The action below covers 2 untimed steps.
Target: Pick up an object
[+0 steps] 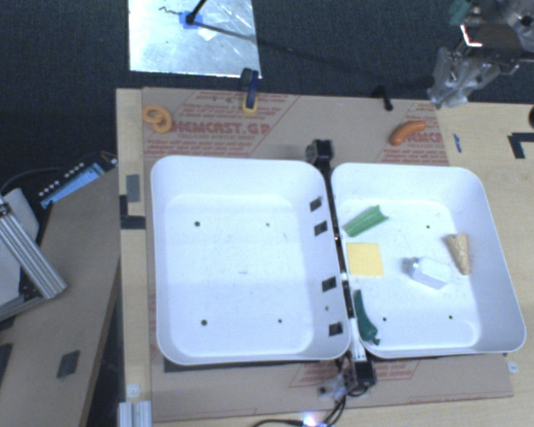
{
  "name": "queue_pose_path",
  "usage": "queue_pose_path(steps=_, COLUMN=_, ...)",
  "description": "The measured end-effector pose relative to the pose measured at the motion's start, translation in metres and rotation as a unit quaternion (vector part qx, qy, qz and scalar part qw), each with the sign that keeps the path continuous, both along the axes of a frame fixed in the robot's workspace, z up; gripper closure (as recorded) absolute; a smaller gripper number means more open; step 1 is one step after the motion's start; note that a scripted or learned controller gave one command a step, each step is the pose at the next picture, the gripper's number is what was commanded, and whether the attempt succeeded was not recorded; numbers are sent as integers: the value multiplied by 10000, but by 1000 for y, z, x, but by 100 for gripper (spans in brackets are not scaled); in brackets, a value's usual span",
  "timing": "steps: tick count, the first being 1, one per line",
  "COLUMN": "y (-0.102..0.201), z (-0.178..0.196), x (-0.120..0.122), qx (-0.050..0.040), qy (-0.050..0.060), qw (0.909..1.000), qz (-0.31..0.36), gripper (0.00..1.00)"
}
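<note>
five small things lie in the right bin (pixel 481 194), and i place them all against the yellow square (pixel 365 259) near its left wall. just above the square i see a green strip (pixel 367 220), its long axis slanting up toward the right. below the square a dark green piece (pixel 365 320) runs roughly along the divider, its lower end wider. right of the square sits a pale grey-white lump (pixel 424 271), too blurred for me to name, and beyond it a tan cone (pixel 460 253) with its narrow end pointing down. the gripper (pixel 458 76) hangs far up and right of the square, outside the bin, and i cannot tell how it is set.
</note>
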<state>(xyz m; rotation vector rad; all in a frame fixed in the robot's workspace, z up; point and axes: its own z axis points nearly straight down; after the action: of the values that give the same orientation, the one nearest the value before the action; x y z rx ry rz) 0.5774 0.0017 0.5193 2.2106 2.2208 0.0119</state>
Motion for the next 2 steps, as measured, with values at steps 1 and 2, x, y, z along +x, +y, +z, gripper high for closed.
queue_pose_path(steps=1, y=-27, z=16, x=53, qx=-8, qy=31, qw=10000, qz=-28, gripper=100)
queue_pose_path(steps=2, y=-66, z=16, x=65, qx=-8, qy=32, qw=10000, qz=-29, gripper=100)
